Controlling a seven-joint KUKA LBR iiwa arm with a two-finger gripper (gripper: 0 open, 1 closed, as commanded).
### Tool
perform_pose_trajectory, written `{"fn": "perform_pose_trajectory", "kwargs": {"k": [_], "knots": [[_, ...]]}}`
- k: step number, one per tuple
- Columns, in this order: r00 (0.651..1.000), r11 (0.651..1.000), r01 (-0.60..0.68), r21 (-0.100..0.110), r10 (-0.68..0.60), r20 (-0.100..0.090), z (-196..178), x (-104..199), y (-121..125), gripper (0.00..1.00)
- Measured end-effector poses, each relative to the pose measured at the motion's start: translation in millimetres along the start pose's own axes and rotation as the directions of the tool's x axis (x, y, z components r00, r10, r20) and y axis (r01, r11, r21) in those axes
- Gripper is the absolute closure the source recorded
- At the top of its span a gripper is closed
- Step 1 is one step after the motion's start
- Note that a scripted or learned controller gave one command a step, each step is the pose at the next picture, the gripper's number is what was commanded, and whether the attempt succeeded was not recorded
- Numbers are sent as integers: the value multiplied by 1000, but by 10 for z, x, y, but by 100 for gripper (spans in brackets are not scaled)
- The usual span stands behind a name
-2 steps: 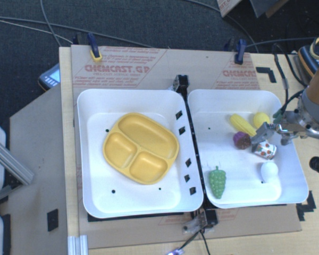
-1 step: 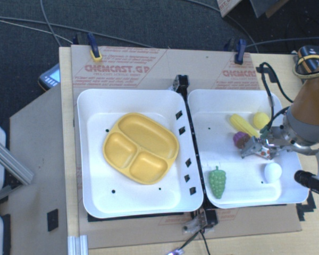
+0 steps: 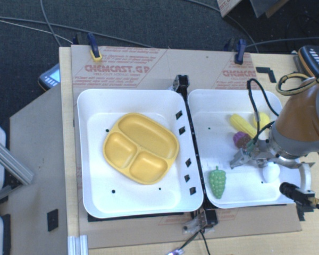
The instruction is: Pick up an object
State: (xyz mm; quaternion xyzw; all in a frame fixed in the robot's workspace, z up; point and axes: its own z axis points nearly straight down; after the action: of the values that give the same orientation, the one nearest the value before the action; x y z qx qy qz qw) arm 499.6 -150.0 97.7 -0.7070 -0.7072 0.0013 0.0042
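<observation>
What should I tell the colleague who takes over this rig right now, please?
Gripper: low in the right bin, just below the purple toy; whether the jaws are open or shut cannot be read, and nothing is seen between them.
Things: yellow banana-like toy near the purple toy; green grape bunch at the right bin's front left; a white item beside the wrist. Yellow divided plate lies in the left bin.
Done: no pick is confirmed.
Left: grasp one object and lift it.
</observation>
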Motion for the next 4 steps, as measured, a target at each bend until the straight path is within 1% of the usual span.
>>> {"fn": "perform_pose_trajectory", "kwargs": {"k": [1, 2, 3, 4], "knots": [[1000, 1000, 0, -4, 0, 1, 138, 7, -3, 0], [1000, 1000, -1, -7, 1, 2, 20, 6, 5, 100], [1000, 1000, 1, -14, -1, 5, -604, 49, -21, 100], [1000, 1000, 1, -15, -1, 6, -1144, 50, -8, 100]]}}
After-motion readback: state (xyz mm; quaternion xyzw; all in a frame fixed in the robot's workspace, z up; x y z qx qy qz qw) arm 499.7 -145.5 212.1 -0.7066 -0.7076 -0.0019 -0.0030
